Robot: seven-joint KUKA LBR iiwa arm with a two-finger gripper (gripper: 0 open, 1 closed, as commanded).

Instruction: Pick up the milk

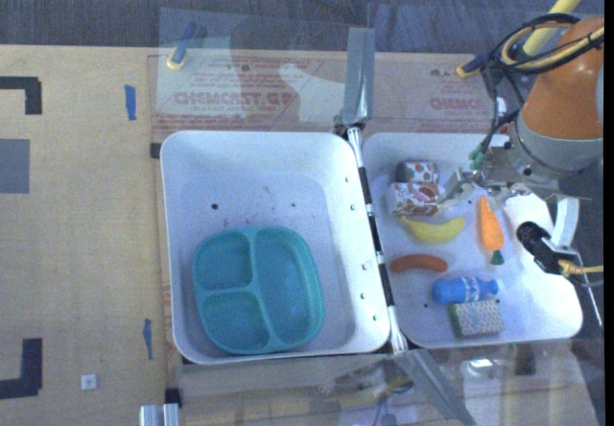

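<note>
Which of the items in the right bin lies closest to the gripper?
The milk carton, at the bin's far end, just left of the gripper. The carrot is close too.

My wrist shell (566, 103) is glossy orange plastic. Below me two smooth white plastic bins (192, 223) sit on a matt, pale wooden bench (77, 251). The teal sectioned tray (257, 290) looks like satin plastic. The small printed milk carton (415, 192) looks like paper; the yellow banana (434, 228) looks like smooth plastic.
</note>
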